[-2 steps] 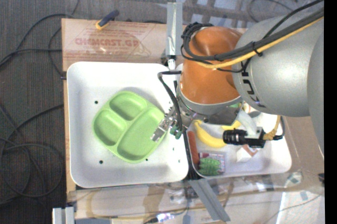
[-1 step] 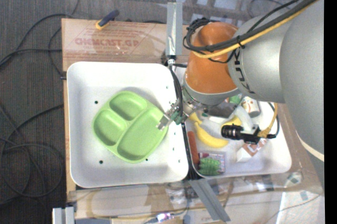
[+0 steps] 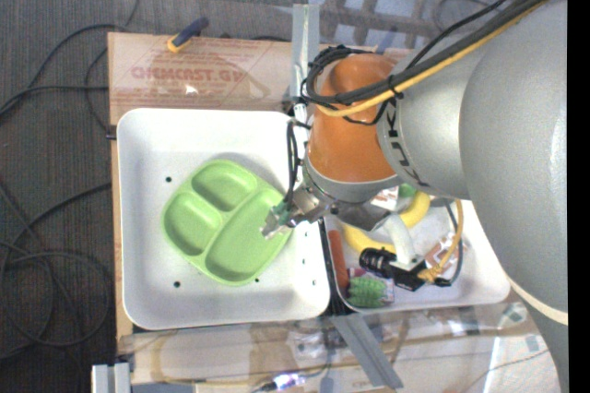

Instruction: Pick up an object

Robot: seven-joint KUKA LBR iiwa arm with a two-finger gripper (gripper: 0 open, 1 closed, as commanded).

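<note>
A light green divided plate (image 3: 221, 220) lies in the left white bin (image 3: 147, 160), a little right of its middle. My gripper (image 3: 277, 221) is low over the plate's right rim, beside the wall between the two bins. The orange band and grey arm loom above it and hide much of the right bin (image 3: 479, 290). Whether the gripper touches the plate's rim cannot be told.
In the right bin, a thin red-orange stick (image 3: 337, 258) lies along the left wall, a small green ridged piece (image 3: 367, 291) sits near the front, and a yellow banana-like thing (image 3: 417, 207) peeks out under the arm. A brown board (image 3: 203, 77) lies behind the left bin.
</note>
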